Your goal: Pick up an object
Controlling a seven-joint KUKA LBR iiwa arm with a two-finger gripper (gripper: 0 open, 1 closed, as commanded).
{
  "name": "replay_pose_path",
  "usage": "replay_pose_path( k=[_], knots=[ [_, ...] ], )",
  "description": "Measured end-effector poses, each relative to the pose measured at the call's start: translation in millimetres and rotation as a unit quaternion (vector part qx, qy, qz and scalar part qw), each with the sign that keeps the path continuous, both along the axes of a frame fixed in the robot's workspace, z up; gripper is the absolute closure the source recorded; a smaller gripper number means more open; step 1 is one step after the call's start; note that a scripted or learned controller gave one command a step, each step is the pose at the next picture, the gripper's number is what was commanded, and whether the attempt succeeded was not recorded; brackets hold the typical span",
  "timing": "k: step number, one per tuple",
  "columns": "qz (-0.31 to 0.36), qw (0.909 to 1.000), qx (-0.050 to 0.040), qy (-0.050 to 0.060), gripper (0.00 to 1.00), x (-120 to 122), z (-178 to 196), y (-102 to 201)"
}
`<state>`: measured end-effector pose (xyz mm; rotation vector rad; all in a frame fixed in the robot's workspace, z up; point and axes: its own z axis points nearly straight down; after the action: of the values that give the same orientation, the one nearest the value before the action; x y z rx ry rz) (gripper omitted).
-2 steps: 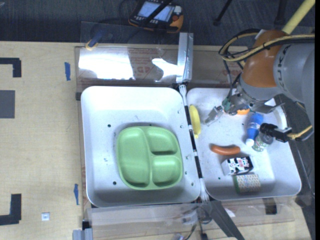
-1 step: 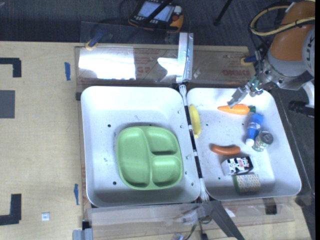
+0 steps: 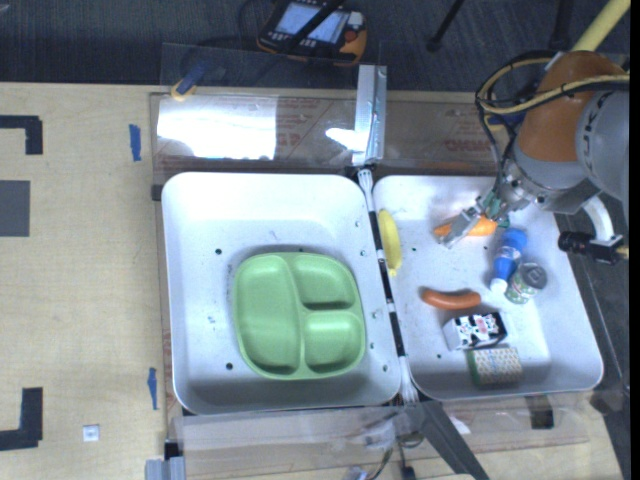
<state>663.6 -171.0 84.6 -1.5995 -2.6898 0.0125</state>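
My arm [image 3: 590,133] comes in from the right, grey, with the orange band [image 3: 560,118] just above the wrist. From the band the wrist slants down and to the left. My gripper [image 3: 462,228] sits at the low left end of that slant, well forward of the band, tilted rather than plumb. Black and yellow cables loop over the band on its upper side.

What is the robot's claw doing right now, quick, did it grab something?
Gripper: low in the right bin, right at the orange carrot-like toy; whether it holds it cannot be told.
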Motion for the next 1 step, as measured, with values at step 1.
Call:
replay_pose_path(
  k=[1],
  knots=[
    [0.002,1.0,-0.0012,-0.005,1.0,2.6,11.8,0.5]
  ],
)
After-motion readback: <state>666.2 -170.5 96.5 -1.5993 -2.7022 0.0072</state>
